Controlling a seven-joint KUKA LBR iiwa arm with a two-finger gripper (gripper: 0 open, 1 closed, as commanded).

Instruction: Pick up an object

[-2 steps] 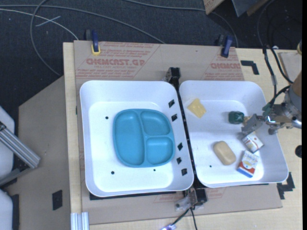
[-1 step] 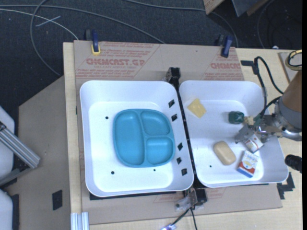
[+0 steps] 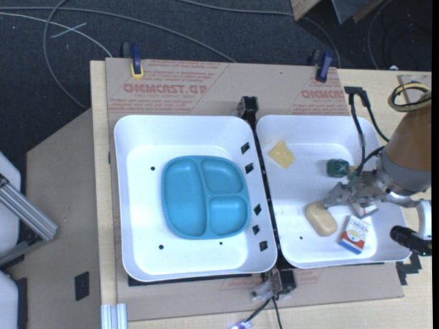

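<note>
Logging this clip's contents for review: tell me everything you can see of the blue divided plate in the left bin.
The blue divided plate is light blue with a smooth, plastic-looking surface and rounded corners. Raised ridges split it into three compartments: one large on the view's left, two smaller stacked on the right. Nothing lies in any of them. It rests flat, right side up, slightly turned, near the middle of the left bin, touching only the bin floor. The tool is over the right bin, well away from it.

The right bin (image 3: 302, 256) is crowded near its front; its back left corner lies open.
</note>
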